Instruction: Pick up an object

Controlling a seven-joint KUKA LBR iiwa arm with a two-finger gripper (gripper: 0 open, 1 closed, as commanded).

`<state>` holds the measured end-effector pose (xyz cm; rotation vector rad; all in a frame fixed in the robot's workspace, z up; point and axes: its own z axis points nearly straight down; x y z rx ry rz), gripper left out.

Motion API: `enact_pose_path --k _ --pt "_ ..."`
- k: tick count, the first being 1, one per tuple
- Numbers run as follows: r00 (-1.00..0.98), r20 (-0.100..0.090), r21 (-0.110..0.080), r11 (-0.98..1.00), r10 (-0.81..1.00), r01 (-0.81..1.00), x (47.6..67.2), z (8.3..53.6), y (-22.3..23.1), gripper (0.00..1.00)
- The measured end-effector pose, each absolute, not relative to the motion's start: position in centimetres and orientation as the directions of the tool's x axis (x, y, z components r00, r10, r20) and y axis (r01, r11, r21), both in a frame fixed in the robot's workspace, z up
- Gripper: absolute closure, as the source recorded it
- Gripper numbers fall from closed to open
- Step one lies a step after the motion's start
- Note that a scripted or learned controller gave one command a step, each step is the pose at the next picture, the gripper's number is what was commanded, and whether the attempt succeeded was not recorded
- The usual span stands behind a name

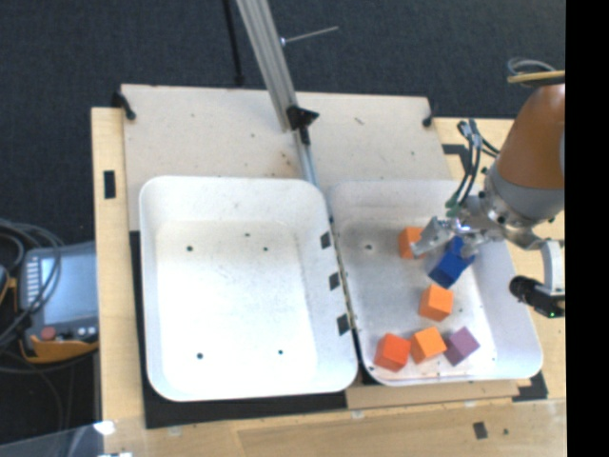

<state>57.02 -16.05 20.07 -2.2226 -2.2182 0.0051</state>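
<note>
Two white bins side by side on the bench; left bin (162,255) and right bin (381,217). All blocks sit in the right bin. Gripper (455,241) is over the right bin's far right part, arm (533,160) coming in from the right edge. Blue block (449,265) sits tilted right under the gripper, maybe between its fingers, can't tell if it's pinched or loose. Small orange block (409,242) just left of the gripper. Orange block (437,303) below the blue one. Near front edge: orange block (392,351), another orange block (428,343), purple block (461,345), close together.
</note>
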Motion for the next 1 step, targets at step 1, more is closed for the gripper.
enact_pose_path --k 1 --pt "0.005 0.000 -0.005 -0.005 1.000 1.000 57.41 14.25 -15.41 0.00"
